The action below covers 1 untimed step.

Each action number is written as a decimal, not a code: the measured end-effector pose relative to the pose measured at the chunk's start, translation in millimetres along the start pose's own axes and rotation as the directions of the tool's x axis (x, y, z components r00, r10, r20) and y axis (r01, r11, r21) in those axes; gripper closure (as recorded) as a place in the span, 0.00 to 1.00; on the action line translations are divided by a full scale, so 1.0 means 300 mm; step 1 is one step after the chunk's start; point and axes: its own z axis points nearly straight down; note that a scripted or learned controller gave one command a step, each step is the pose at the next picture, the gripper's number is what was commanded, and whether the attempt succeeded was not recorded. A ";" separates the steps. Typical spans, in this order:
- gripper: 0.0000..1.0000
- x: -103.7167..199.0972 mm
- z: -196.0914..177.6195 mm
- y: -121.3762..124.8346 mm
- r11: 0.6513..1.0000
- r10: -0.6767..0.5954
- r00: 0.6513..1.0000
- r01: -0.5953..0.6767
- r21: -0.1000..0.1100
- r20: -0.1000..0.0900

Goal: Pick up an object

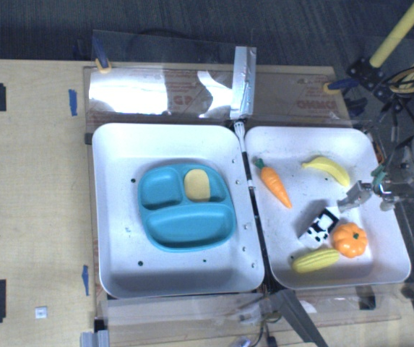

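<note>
blue tape marks (72,101) on the wooden bench (26,194) at left; yellow pole (405,22) at upper right

We count two white bins (113,194), one blue divided plate (185,226), one potato (197,185), one carrot (274,184), one banana (328,168), one pumpkin (350,239), one corn cob (315,260), one black-and-white block (321,225).

My bench (26,215) is pale wood with a few dark squares and blue tape marks on its surface. Two shallow white bins sit directly on it, touching side by side: the left bin (113,215) and the right bin (387,266). Behind them lies a flat sheet of cardboard (293,96) under shiny clear plastic (163,92).
</note>
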 end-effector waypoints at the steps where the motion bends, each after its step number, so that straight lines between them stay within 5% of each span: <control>1: 0.00 0.072 0.234 0.240 0.998 0.059 0.998 -0.059 0.003 0.000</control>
